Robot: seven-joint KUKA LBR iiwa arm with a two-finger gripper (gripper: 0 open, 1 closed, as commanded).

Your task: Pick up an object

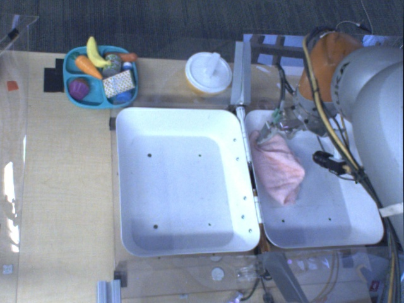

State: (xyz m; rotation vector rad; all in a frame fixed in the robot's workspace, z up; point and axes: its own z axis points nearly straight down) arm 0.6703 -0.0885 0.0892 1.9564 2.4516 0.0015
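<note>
A crumpled pink cloth (279, 166) lies in the right white bin (334, 226), against its left wall. My gripper (276, 128) is low over the bin's far left corner, right at the cloth's upper end. From this angle the tip merges with the cloth's edge, so I cannot tell whether it touches or holds the fabric. The grey arm with its orange band (325, 65) comes in from the upper right and hides the bin's far right part.
The left white bin (183, 182) sits beside the right one. Behind it stand a white lidded cup (208, 72) and a blue tray (95, 100) holding toy food. Black cables (331, 160) trail off the arm across the right bin.
</note>
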